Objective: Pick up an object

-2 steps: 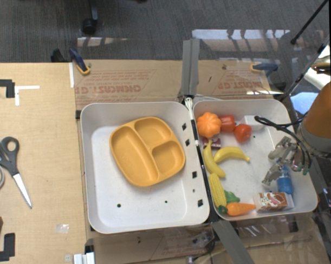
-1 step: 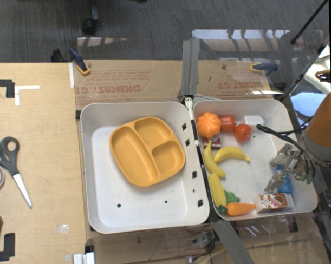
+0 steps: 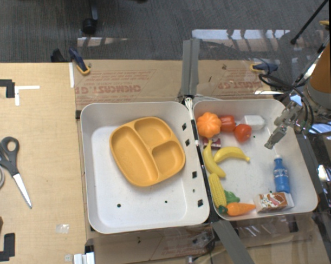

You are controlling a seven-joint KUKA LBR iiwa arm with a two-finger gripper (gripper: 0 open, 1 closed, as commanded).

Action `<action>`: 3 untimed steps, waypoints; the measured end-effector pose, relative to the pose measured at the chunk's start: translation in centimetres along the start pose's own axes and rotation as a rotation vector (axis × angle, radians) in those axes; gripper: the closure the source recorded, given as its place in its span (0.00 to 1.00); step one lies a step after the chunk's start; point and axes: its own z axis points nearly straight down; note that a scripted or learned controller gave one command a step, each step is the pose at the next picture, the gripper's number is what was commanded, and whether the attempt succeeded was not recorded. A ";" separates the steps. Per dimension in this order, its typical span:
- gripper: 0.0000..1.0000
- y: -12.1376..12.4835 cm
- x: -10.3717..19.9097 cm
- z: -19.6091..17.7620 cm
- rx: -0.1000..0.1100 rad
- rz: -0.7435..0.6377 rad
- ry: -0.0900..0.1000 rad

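Counter (image 3: 36, 160) surface: light wood, with scissors (image 3: 14, 166) at left. Cardboard underlies both bins. My claw (image 3: 280, 129) hovers over the right bin (image 3: 302, 167), fingers spread, empty. Blue bottle (image 3: 281, 175) lies just below it.

I count two bananas (image 3: 231, 153) (image 3: 211, 160), two tomatoes (image 3: 242, 132) (image 3: 227, 122), one pumpkin (image 3: 208, 124), one corn cob (image 3: 217, 190), one carrot (image 3: 240, 209), left of the gripper (image 3: 277, 131); one blue bottle (image 3: 281, 175), one juice carton (image 3: 273, 201) below it.

a lab: wooden bench (image 3: 36, 160), two white bins (image 3: 94, 174), scissors (image 3: 14, 166), cardboard (image 3: 131, 81)
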 end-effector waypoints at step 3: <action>1.00 -2.7 7.5 7.3 -0.001 -0.351 0.004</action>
